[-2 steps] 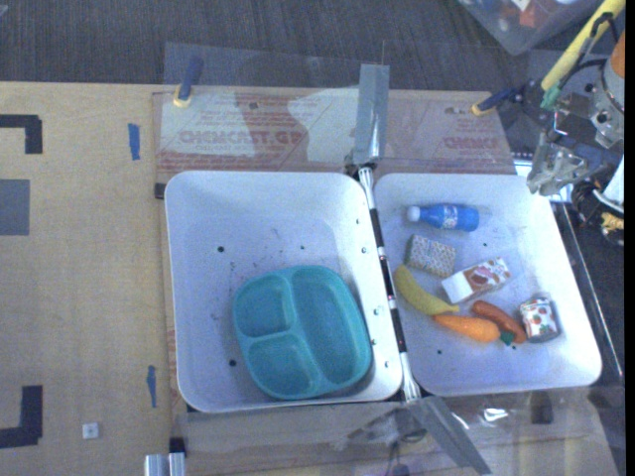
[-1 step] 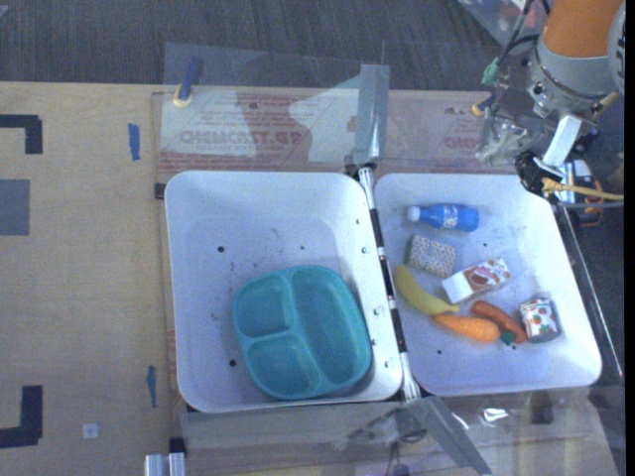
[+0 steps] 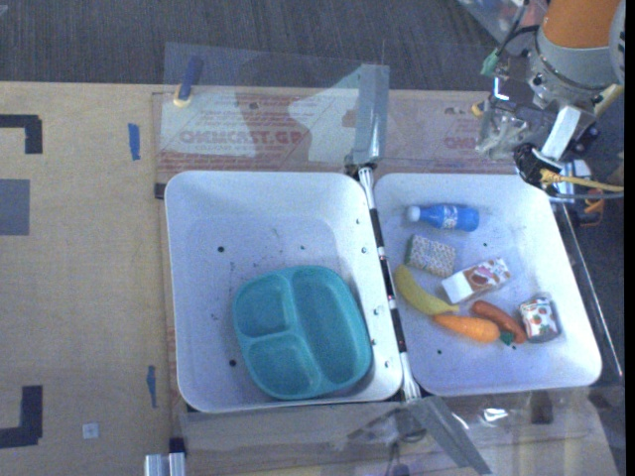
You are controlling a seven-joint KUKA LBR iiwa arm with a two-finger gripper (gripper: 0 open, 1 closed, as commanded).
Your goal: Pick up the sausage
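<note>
The counter (image 3: pixel 79 266) is tan, with black marks and bits of blue tape on its left part, and two white bins sit on it side by side. The left bin (image 3: pixel 198 216) holds a teal tray (image 3: pixel 301 330) with three compartments, lying toward the bin's near right corner. A clear sheet (image 3: pixel 278 117) lies behind this bin, over printed cardboard. The right bin (image 3: pixel 556 365) holds the small things. At its far side a blue bottle (image 3: pixel 444 216) lies on its side. Nearer, a patterned packet (image 3: pixel 433 255) lies just left of a small white and red carton (image 3: pixel 476 279). A banana (image 3: pixel 420 295) lies near the bin's left wall, its lower end touching or just beside a carrot (image 3: pixel 466 328). The sausage (image 3: pixel 498 317), reddish brown, lies just right of the carrot and slants toward the near right; its lower end is close to a small red and white box (image 3: pixel 538 318). The arm (image 3: pixel 585 18) comes in at the upper right, its orange band at the top edge. The claw (image 3: pixel 508 137) hangs over the far rim of the right bin, well apart from the sausage, with nothing seen in it; how far it is open I cannot tell.
</note>
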